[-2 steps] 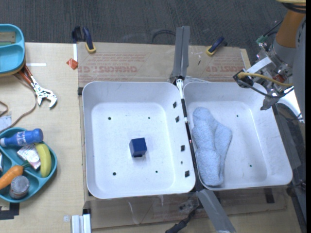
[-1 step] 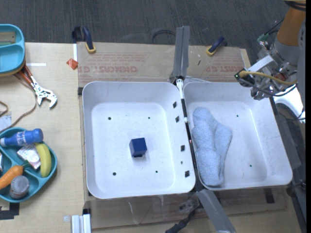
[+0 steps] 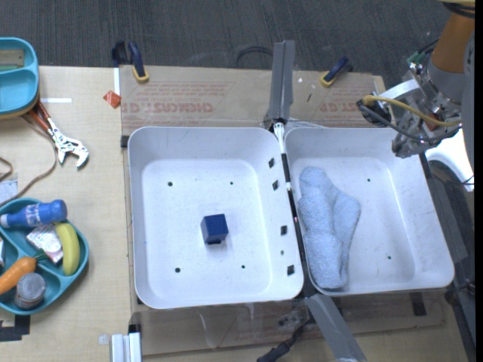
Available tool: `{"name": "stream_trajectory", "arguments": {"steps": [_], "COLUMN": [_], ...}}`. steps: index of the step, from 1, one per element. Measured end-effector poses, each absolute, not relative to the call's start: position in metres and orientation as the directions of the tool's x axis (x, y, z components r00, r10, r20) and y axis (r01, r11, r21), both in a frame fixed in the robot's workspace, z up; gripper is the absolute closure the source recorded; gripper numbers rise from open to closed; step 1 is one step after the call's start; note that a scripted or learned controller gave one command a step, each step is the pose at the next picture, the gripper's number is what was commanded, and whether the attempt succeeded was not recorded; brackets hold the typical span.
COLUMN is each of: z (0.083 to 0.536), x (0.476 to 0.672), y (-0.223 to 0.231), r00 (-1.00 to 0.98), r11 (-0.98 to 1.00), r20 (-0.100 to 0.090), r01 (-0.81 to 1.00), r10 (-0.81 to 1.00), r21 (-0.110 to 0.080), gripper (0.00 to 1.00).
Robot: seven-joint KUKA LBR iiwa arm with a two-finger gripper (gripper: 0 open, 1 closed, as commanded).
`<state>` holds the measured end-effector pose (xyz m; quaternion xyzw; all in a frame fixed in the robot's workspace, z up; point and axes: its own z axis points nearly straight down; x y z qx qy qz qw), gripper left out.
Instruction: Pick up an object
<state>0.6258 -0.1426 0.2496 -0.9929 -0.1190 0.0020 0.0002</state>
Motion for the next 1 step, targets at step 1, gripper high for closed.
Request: {"name": "stream_trajectory", "arguments": {"steps": [1], "z": [0.0925], "x": [0.6478], "y": [-0.1531], "r00": [0.978], "r11": [-0.978], "r20": [-0.001], "r01": [0.207], "r10": [0.207], "r21": [0.000], "gripper": [1.00]}}
